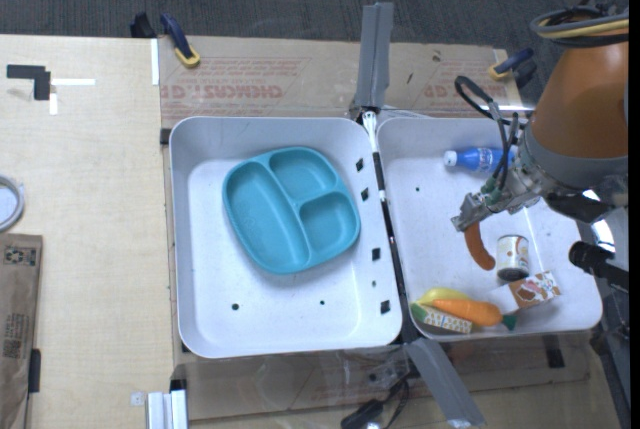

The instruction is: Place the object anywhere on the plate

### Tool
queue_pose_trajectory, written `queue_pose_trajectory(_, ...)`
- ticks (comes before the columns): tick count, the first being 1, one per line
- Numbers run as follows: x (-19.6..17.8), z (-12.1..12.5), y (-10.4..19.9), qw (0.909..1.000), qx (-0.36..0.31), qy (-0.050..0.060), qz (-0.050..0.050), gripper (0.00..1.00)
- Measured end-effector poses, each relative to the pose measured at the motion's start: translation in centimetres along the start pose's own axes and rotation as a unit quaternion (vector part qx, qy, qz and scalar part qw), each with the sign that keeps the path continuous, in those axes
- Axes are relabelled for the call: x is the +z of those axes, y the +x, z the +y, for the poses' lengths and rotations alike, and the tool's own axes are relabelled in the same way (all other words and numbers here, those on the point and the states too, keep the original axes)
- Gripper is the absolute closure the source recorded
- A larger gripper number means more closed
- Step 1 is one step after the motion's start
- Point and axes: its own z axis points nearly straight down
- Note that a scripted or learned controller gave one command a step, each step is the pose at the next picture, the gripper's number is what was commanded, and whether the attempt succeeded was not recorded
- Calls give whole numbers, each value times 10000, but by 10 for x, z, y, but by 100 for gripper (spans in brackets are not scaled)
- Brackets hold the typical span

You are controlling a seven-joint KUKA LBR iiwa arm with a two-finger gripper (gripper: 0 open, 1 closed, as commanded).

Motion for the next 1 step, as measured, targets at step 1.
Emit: queue_pose_trajectory(1,43,7,107,9998,-209,22,2,100)
